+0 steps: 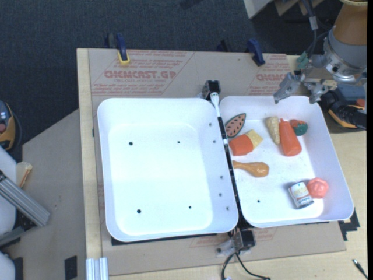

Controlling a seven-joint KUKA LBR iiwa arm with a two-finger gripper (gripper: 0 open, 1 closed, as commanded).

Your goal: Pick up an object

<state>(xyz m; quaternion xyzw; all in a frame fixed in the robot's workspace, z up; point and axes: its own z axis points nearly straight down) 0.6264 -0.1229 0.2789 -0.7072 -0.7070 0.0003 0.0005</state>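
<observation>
Just below the spread, empty gripper [298, 93] lies the carrot [289, 137], its long axis running away from the jaws

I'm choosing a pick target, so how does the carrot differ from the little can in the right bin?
The carrot is orange, long and tapered; the can is short, cylindrical, with a pale label. The carrot lies near the bin's far side, touching a yellowish piece; the can lies near the front, against a pink item. Both lie on their sides in the right bin.
</observation>
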